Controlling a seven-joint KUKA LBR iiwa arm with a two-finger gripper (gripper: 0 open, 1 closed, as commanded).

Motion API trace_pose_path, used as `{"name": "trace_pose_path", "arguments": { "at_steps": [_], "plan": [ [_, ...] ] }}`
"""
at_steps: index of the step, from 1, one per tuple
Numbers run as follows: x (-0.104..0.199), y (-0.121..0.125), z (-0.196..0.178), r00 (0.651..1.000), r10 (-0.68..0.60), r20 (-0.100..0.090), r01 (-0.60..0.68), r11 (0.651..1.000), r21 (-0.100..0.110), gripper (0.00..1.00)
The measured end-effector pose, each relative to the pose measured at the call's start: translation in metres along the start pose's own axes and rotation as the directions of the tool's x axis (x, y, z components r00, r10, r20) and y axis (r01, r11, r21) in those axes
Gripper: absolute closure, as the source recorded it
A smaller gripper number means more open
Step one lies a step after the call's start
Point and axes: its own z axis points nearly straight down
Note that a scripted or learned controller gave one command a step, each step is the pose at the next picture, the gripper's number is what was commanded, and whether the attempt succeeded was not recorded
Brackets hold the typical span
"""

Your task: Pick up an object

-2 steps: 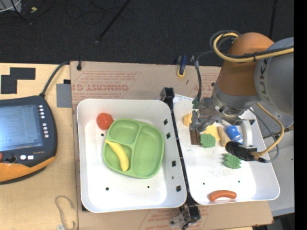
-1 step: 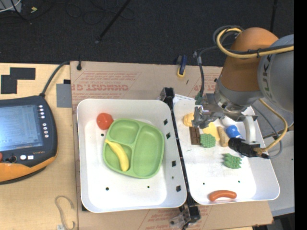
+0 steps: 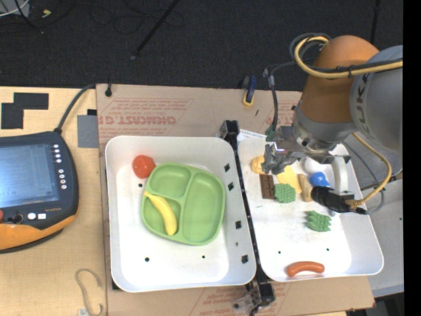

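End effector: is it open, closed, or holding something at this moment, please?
End effector: cannot be told; it hangs low over the right bin, above the cluster of small toys.

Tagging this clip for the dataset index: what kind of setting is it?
Probably a robotics lab bench set up for grasping trials: a robot arm over two white bins of toy food, a teach pendant at the bench's left, and cardboard under the bins.

Setting: robotics laboratory.
Evidence, controller: teach pendant (image 3: 29, 186) with screen lying on the desk (image 3: 39, 275).
Evidence, surface: cardboard sheeting (image 3: 164, 114) under two white bins (image 3: 125, 268).
Evidence, background: loose cables (image 3: 131, 18) on dark floor.
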Motion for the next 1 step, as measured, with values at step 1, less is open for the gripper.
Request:
{"name": "trace_pose_path", "arguments": {
  "at_steps": [1],
  "plan": [
    [-0.0058, -0.0053, 0.0165, 1.0, 0.004, 0.001, -0.004, 1.0, 0.004, 1.0]
  ]
}}
